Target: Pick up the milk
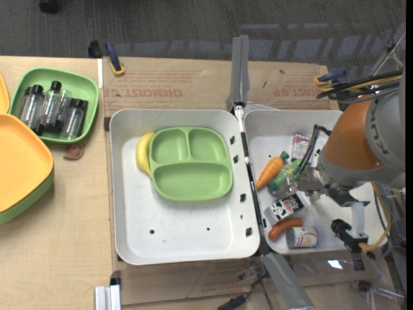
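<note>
Left bin (129,237): a green divided plate (190,163) sits toward its far edge, a yellow item (142,152) tucked at the plate's left side, well away from the action.
Milk (285,206): small cow-print carton, lying near the right bin's (258,124) left wall, just beside a sausage (284,227) and a can (302,237).
Crowding: carrot (270,172) and a green item (284,177) sit close on the far side.
Gripper (295,186): hovers just above the carton's far edge; whether wide or narrow, I cannot tell.
Risk: a descent here may clip the green item or nudge the carton against the sausage, and the grasp slips off its corner.
</note>
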`<state>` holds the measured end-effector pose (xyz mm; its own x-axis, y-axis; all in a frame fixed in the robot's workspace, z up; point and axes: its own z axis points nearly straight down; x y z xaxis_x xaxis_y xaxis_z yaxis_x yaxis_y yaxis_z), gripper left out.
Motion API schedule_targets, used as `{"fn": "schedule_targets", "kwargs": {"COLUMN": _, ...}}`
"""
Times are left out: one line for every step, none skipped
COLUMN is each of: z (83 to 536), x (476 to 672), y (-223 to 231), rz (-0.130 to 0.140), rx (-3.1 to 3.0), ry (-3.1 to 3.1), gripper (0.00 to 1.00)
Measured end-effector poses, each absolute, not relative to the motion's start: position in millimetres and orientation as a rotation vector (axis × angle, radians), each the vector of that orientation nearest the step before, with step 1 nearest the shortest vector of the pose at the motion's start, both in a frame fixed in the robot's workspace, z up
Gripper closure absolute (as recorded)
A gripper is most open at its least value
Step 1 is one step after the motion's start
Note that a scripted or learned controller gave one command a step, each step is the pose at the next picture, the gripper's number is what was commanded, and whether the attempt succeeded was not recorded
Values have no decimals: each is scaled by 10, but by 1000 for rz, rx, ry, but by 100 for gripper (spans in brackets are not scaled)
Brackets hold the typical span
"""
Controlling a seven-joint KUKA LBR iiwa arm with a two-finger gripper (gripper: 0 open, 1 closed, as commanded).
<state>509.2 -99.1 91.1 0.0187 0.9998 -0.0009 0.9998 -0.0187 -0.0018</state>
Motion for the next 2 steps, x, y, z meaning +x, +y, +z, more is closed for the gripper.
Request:
{"fn": "schedule_targets", "kwargs": {"z": 993, "x": 5086, "y": -1000, "rz": 7, "rx": -2240, "ry": -2201, "gripper": 100}}
{"fn": "schedule_targets", "kwargs": {"z": 1817, "x": 5589, "y": -984, "rz": 4, "rx": -1980, "ry": -2439, "gripper": 100}}
